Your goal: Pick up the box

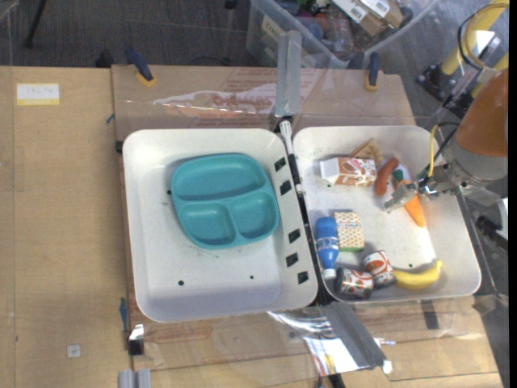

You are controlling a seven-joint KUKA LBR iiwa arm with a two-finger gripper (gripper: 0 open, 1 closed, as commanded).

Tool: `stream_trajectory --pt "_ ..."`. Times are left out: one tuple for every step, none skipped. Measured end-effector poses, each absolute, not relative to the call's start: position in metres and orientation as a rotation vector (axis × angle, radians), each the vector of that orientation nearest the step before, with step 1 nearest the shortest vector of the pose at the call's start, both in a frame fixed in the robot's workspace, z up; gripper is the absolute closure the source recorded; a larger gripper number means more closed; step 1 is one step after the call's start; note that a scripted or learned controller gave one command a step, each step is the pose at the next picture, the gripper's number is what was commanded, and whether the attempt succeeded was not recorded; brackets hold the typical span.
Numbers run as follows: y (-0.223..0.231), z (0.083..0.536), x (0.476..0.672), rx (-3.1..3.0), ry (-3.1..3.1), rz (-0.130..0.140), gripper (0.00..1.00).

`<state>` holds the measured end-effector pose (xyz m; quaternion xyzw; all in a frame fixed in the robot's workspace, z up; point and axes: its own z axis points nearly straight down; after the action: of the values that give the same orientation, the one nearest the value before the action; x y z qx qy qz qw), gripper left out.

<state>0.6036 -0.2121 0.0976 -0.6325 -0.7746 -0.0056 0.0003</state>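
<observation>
At the near rim of the right-hand shallow white bin (464,249) lies a yellow banana (418,276), and just left of it sit two small red-and-white printed cans (365,272), touching or nearly touching each other. Behind them, by the bin's left wall, a blue plastic bottle with a white cap (326,246) lies on its side, with a small flat square packet in a pale checked print (349,231) just beside it on the right. Farther back, an orange carrot-shaped piece (414,211) lies near the right wall, and a red sausage-shaped piece (385,176) rests beyond it. The task's thing, a white carton box with orange print (348,170), lies on its side in the far part of this bin, just left of the sausage piece, with a tan cardboard wedge (367,151) touching its far edge.

The grey gripper (401,194) reaches in from the right and hangs low between the sausage piece and the carrot piece, near the box but apart from it; whether its jaws are open or closed I cannot tell.

In the left-hand shallow white bin (145,241) rests a teal plastic tray with three compartments (222,199). Both bins stand on the wooden tabletop (56,241), and beyond it sits a clear plastic tub of mixed items (339,10).
</observation>
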Motion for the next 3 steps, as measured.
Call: stream_trajectory --pt "-0.214 0.109 0.604 -1.990 -2.439 -0.012 1.00" --pt "-0.153 0.227 0.669 -1.906 -2.506 -0.004 1.00" --pt "-0.143 0.091 0.616 -2.118 -2.333 -0.009 1.00"
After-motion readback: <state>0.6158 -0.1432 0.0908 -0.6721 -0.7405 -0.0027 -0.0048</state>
